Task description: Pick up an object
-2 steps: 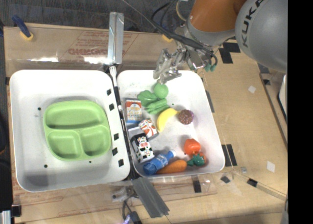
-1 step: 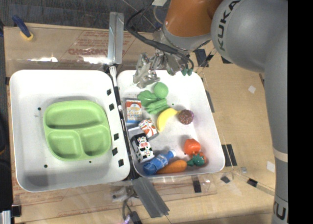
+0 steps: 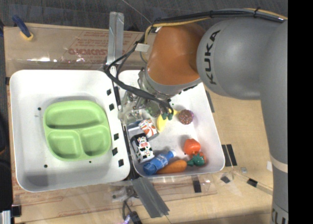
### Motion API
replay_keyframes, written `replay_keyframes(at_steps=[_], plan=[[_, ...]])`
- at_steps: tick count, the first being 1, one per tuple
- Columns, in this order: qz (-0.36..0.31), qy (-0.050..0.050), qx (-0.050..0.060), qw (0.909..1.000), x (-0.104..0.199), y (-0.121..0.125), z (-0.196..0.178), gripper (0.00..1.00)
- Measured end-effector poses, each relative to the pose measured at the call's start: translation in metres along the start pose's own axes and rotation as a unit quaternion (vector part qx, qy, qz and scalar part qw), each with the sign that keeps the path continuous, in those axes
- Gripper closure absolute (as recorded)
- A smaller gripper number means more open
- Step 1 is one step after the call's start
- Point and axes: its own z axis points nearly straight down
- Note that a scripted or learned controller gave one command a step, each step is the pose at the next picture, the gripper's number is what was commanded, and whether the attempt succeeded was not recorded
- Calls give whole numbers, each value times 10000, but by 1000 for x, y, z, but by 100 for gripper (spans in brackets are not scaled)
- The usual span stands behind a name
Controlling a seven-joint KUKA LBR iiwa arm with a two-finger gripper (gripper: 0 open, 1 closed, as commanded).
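The right bin (image 3: 211, 129) holds several small toys. A red-and-white can (image 3: 148, 128) lies near its middle, with a black-and-white cow-patterned box (image 3: 142, 148) just below it. A blue bottle (image 3: 157, 162) and an orange carrot (image 3: 173, 166) lie along the front wall. A red pepper (image 3: 192, 146) sits beside a small green piece (image 3: 198, 159). A brownish ball (image 3: 185, 117) rests at the right, and a yellow-green item (image 3: 165, 116) peeks out under the wrist. My gripper (image 3: 143, 106) reaches down into the bin's left part, just above the can, under the orange band (image 3: 173, 56).
The left bin (image 3: 24, 120) carries a green divided tray (image 3: 77, 129). A metal divider with black clips (image 3: 116, 71) runs between the two bins. Cables (image 3: 128, 56) loop off the wrist over the divider. The grey arm (image 3: 244, 47) covers the right bin's back corner.
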Motion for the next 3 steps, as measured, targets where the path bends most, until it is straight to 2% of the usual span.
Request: replay_keyframes(at_steps=[1,2,3], plan=[[-1858,-31,25,9826,5,-54,-37,100],[-1435,-41,23,9896,-62,-70,-88,100],[-1443,-20,13,9895,32,-28,-78,100]])
